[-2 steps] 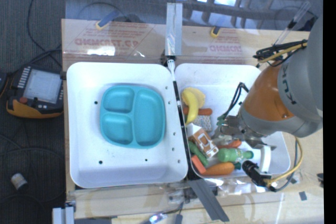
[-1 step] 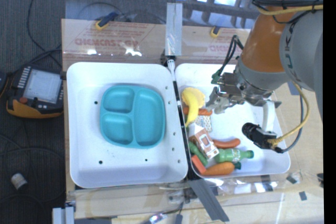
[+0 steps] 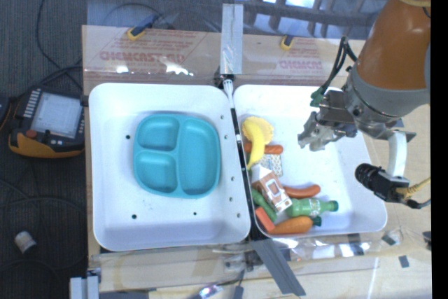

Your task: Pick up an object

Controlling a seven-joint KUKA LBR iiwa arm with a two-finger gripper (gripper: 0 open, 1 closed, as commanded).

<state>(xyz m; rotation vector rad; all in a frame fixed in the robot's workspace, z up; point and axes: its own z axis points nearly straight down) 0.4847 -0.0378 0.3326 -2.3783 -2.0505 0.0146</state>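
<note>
food heap (image 3: pixel 280 185) against right bin's left wall (image 3: pixel 239 143)

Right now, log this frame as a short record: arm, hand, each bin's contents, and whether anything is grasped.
arm: reaches in from the view's right, over the right bin
hand: the hand hangs above bare bin floor, right of the toy pile
left bin: the left bin holds a blue divided plate
right bin: banana, sausage, green bottle, carrot, small carton, heaped along its left wall
grasped: nothing visible between the fingers
</note>
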